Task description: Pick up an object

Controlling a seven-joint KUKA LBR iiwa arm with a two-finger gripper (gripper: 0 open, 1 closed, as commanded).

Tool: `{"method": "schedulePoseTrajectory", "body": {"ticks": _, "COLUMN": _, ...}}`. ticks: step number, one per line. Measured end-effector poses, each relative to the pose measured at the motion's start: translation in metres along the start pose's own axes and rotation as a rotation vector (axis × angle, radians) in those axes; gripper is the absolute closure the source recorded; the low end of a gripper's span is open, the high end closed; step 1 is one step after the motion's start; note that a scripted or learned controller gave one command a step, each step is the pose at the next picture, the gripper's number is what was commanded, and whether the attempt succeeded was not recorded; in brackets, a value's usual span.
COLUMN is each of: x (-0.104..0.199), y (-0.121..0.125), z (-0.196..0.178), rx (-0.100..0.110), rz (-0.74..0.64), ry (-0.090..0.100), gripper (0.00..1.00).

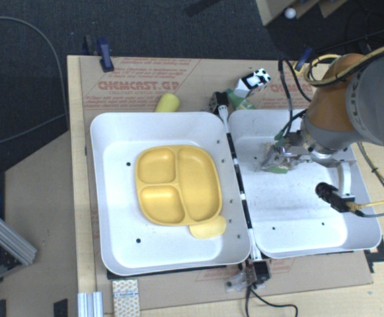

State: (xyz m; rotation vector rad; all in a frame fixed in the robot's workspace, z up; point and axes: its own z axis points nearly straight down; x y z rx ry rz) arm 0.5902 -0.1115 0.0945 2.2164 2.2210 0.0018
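Green object (279, 168) lies half hidden under the pincer (275, 160), grip unclear.

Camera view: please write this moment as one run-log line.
gripper: low in right bin | tray: left bin | grasp: unclear

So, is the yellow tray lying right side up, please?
Yes: the tray lies flat in the left bin, its three compartments facing up.
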Motion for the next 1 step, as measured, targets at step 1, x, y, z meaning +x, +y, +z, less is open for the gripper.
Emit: {"method": "schedulePoseTrajectory", "body": {"ticks": 1, "x": 0.0739, "y": -0.0398, "z": -0.0908, "rx": 0.002, "rz": 0.000, "ry": 0.003, "gripper": 1.00}}
